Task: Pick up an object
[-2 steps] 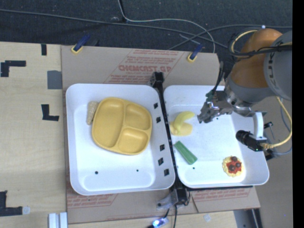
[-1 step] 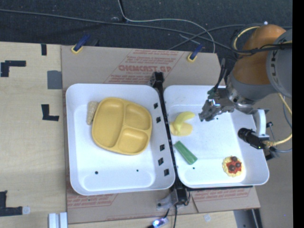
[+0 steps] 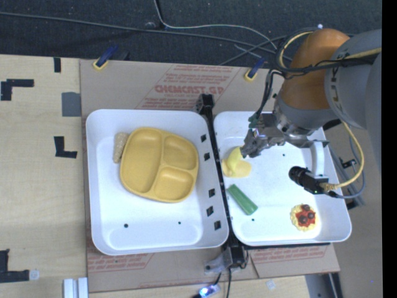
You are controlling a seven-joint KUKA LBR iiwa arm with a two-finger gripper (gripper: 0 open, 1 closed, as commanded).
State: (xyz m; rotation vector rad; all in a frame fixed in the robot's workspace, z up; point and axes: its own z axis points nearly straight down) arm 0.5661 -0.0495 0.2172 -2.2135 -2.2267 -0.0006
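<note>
Fingers (image 3: 249, 149) just above the pale yellow object (image 3: 236, 165), their opening impossible to tell.

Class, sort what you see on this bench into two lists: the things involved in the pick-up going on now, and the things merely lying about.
In the job: gripper; pale yellow object just below it, right bin.

Lying about: green block; small yellow and red toy; yellow divided plate; tan piece at its left edge.

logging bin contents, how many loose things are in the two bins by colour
yellow: 2, the divided plate and the small lump by the gripper
tan: 1, the piece at the plate's left edge
green: 1, the stick
yellow with red topping: 1, the round piece
total: 5
</note>
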